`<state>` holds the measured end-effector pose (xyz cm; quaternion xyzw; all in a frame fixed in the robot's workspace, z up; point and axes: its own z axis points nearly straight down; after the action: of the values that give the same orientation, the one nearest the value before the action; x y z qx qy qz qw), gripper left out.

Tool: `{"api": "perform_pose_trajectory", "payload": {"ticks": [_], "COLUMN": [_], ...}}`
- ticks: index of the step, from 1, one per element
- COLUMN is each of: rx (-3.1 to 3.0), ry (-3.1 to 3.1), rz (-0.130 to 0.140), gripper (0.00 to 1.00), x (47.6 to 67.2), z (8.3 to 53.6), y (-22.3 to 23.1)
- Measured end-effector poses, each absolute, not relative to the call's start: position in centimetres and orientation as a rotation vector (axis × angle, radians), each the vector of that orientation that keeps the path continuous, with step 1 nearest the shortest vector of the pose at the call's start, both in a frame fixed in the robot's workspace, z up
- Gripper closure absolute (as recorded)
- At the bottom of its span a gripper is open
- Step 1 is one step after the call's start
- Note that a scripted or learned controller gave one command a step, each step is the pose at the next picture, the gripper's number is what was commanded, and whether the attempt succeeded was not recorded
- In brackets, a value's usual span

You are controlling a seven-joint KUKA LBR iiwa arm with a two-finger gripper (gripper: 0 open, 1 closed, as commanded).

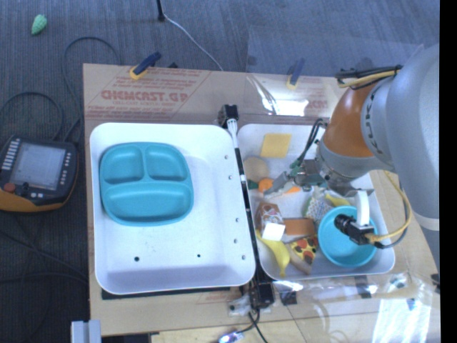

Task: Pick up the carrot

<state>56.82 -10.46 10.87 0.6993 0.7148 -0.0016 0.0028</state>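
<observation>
I observed a brown surface (143, 95) printed with red lettering. Two shallow white bins rested directly on it, side by side and touching: the left bin (214, 256) and the right bin (382, 263). A yellow-and-blue clamp (145, 64) gripped the far edge, with a second clamp (294, 73) further right.

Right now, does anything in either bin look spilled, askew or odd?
Nothing looks spilled. The right bin is crowded: banana, pizza slice and blue bowl packed together, while the left bin holds just a blue tray.
</observation>
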Motion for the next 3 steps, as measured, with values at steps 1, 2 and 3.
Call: {"api": "perform_pose_trajectory", "payload": {"ticks": [1, 2, 3], "rx": [2.405, 2.396, 2.552], "ry": [2.009, 2.006, 1.827], "rz": [0.001, -0.001, 0.009], "gripper": [0.0, 1.0, 1.0], "x": [62.2, 62.4, 64.6], "z": [8.8, 10.0, 18.8], "y": [-9.9, -10.1, 1.2]}}
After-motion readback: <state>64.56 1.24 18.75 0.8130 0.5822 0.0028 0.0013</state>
